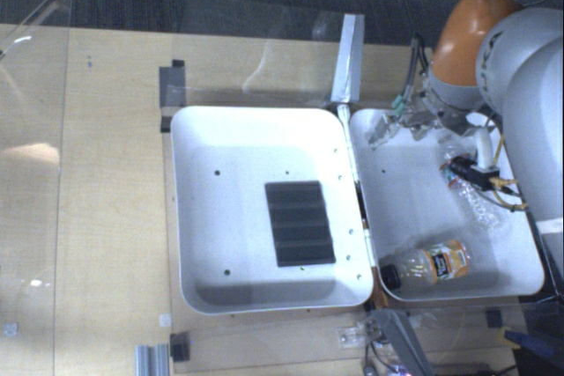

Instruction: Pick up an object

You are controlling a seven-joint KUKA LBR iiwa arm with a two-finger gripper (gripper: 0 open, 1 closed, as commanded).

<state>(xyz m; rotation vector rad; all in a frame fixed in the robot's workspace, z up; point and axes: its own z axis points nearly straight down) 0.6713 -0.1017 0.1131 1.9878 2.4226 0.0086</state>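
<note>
No legible text on anything

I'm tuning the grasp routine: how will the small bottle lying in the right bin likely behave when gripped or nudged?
The bottle lies on its side near the right bin's front wall, so a nudge would probably roll it. Its clear, rounded body looks smooth, likely slippery between fingers. It seems partly filled with amber liquid, so perhaps heavier than it looks.

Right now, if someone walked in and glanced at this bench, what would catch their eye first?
Probably the big grey arm with its orange band, looming over the right bin from the upper right. Next, the dark ribbed rectangular pad lying flat in the middle of the left bin. Then the small bottle with a yellow label, on its side near the right bin's front edge.
</note>
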